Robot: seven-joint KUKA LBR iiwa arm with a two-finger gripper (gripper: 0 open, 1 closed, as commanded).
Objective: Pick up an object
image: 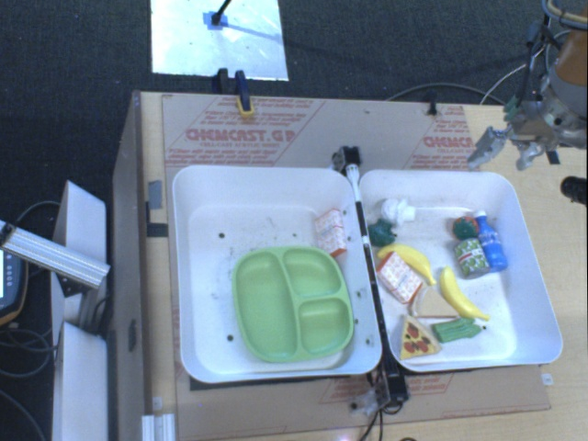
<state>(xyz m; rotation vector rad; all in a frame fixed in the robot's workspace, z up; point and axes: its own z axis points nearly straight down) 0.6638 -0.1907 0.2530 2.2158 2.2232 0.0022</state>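
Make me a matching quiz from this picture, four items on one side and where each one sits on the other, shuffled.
Items:
1. green tray
2. blue bottle
3. pizza slice
4. end effector

Places:
A. right bin, near edge
B. above the right bin's far right corner
C. left bin
D. right bin, right side

Pairs: 1-C, 2-D, 3-A, 4-B

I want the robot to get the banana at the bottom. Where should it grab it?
Probably around the middle of the lower banana, coming straight down, fingers closing across its narrow width. It lies flat and slanted in the right bin, with a green piece close to its lower end, so avoid that end.
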